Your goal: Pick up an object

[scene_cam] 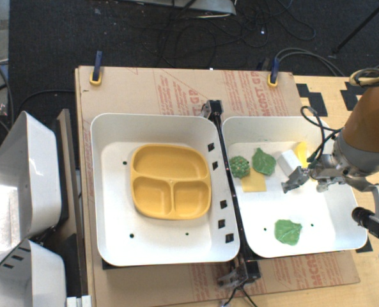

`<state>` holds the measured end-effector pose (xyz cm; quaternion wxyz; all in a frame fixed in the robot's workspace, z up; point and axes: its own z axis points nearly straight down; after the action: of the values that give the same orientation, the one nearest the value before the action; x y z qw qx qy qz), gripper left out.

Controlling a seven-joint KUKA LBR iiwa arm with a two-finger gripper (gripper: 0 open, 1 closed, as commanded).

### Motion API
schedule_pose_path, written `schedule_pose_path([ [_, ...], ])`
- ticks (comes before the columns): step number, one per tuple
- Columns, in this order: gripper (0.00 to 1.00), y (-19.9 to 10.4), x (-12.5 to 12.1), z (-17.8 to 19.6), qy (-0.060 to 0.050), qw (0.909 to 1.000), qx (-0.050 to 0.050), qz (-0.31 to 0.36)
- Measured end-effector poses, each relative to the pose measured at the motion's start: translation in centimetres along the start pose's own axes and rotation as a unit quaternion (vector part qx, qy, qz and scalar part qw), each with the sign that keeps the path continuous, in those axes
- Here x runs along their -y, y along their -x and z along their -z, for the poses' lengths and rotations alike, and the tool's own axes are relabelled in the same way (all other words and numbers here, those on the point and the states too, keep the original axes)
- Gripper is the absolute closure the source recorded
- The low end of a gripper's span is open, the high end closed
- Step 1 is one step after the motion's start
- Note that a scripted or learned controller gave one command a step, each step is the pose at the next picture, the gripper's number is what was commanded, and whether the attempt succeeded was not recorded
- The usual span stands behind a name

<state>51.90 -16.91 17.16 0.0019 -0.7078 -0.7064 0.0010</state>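
Overhead slanted view of the brown cardboard-covered tabletop [176, 82] carrying two shallow white bins side by side. The left white bin [106, 171] holds a yellow plastic three-compartment tray [171, 181] lying flat at mid-frame, apart from the loose pieces and so probably not the intended target. The right white bin [342, 229] gathers the candidate objects: a dark green knobbly piece [240, 166], a green leaf-shaped piece [264, 162], a flat yellow square piece [254, 183] just below both, a small white block [287, 161], a yellow block [301, 151] near it, and a second green leaf-shaped piece [287, 231] lying alone toward the lower right.

The grey arm enters from the right edge; its claw [296, 179] sits low over the right bin, just beside the white block, a placement suggesting an approach to the cluster's right side. Whether the claw is spread or closed cannot be told at this resolution, and nothing is visibly held between its tips. By this reading the pick is not yet accomplished.
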Motion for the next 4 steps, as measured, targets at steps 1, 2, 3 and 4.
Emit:
schedule_pose_path([
  [1, 0.0, 0.1, 1.0, -4.9, 0.0, 1.0, 0.0, 0.0],
  [2, 1.0, 0.1, 0.8, -3.6, 0.002, 1.0, 0.001, -0.001],
  [3, 1.0, 0.2, 0.6, 0.6, 0.004, 1.0, 0.001, 0.002],
  [4, 1.0, 0.2, 0.5, 5.5, 0.005, 1.0, 0.002, 0.003],
])
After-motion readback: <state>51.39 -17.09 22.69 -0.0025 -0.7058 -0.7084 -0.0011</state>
